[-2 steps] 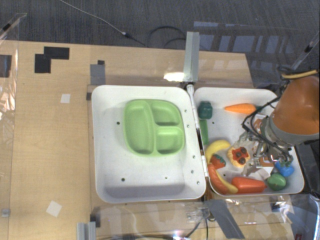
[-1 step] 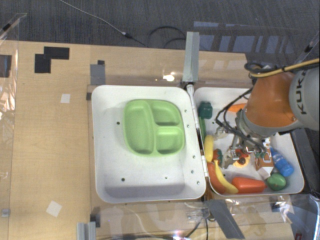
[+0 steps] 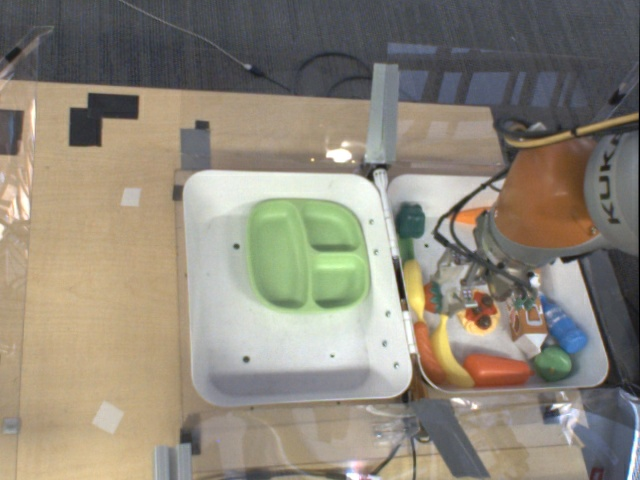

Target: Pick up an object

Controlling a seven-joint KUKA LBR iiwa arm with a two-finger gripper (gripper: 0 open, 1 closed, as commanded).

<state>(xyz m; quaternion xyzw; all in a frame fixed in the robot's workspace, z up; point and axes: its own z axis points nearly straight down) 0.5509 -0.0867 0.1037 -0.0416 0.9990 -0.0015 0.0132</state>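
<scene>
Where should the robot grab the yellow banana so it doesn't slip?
Probably the banana's middle stretch, coming straight down from above, fingers closing across its narrow width. It lies flat and curved along the left wall of the right bin, with a red-orange piece crowding its lower tip, so the ends look harder to reach. The gripper hangs nearby.
</scene>
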